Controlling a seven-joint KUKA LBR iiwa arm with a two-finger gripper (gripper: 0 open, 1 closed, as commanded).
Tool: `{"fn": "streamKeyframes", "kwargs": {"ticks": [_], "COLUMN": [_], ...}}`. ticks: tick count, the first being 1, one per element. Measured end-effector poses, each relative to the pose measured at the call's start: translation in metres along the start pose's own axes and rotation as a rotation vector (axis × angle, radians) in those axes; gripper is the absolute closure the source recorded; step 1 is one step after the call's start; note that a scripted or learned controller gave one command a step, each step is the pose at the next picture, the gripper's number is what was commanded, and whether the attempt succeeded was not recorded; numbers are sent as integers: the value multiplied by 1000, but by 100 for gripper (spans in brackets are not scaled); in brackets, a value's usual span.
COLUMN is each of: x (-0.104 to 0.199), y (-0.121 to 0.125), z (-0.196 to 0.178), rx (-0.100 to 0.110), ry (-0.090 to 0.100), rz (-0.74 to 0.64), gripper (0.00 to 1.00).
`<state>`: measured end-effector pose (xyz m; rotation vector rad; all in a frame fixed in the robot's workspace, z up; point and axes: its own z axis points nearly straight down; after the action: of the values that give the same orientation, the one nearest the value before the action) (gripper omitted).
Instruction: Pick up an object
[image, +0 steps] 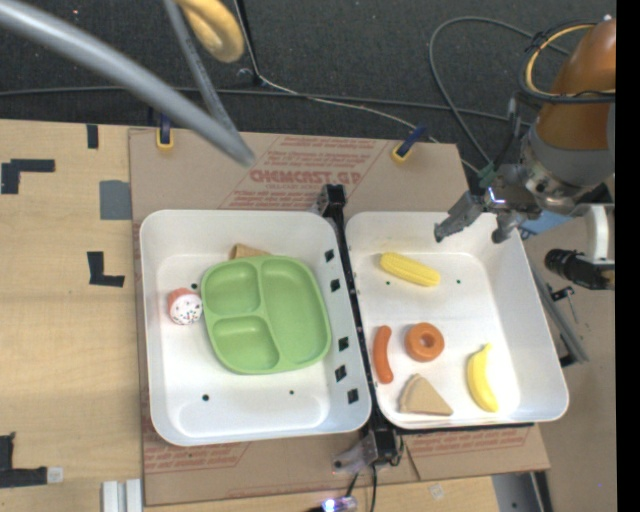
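Observation:
My gripper (474, 226) hangs open over the far edge of the right bin (535, 330), with nothing between its fingers. Below and left of it lies a yellow corn cob (409, 269). Nearer the front of that bin are an orange doughnut (425, 341), a red sausage (383, 354), a tan wedge of bread (426, 397) and a yellow banana (481, 378). All of them rest on the bin floor, apart from the gripper.
The left bin (170, 400) holds a green divided plate (267, 312), a small white and red speckled ball (184, 308) and a brown piece (248, 252) partly hidden behind the plate. A black divider (343, 300) runs between the bins. Cables trail behind the bench.

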<state>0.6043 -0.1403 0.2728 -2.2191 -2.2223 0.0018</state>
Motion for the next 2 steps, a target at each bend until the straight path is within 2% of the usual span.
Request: {"fn": "streamKeyframes", "kwargs": {"ticks": [2], "x": [5], "y": [9], "z": [93], "rx": [4], "ry": [-1], "rz": [0], "gripper": [0]}}
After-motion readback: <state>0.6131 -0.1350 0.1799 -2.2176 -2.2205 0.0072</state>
